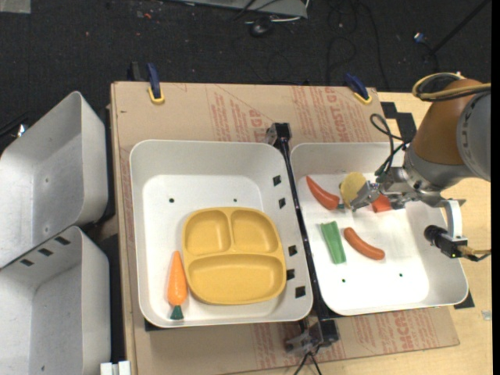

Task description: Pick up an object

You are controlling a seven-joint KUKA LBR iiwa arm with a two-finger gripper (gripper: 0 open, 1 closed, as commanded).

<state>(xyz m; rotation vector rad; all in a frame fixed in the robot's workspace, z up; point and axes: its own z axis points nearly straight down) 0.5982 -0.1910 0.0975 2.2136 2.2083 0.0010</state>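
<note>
No object is seen lifted: the end effector (369, 199) is lowered into the right bin (406, 287) beside the yellow piece (352, 184) and red pepper (322, 194), its opening not discernible, so grasp and lift are judged undone.

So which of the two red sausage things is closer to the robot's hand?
The upper red sausage, beside the yellow piece, is closer to the gripper. The other sausage lies lower in the right bin, next to the green stick.
</note>
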